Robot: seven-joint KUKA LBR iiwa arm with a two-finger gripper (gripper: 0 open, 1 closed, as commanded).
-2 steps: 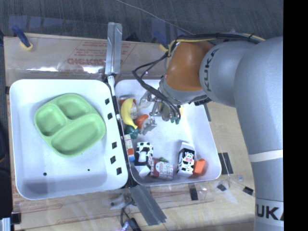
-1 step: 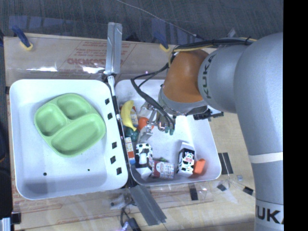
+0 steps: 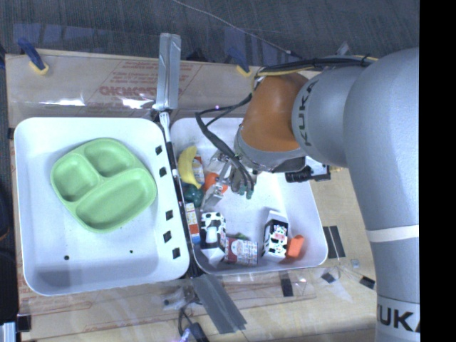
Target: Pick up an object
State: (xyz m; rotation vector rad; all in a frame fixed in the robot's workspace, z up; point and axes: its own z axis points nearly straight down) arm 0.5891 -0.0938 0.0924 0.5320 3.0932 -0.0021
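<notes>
On the table [image 3: 342, 291] our right-hand bin [image 3: 313, 219] holds the clutter; our hand [image 3: 231, 180], grip state unclear to us, hovers just right of the banana [image 3: 187, 166], whose long axis runs up-down.

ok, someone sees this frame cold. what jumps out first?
Probably the big grey arm with its orange band, reaching in from the right over the right bin, its claw low among the clutter there. Next, the green divided plate lying alone in the left bin. Then the toy jumble in the right bin: a banana and two cow-print cartons.
</notes>
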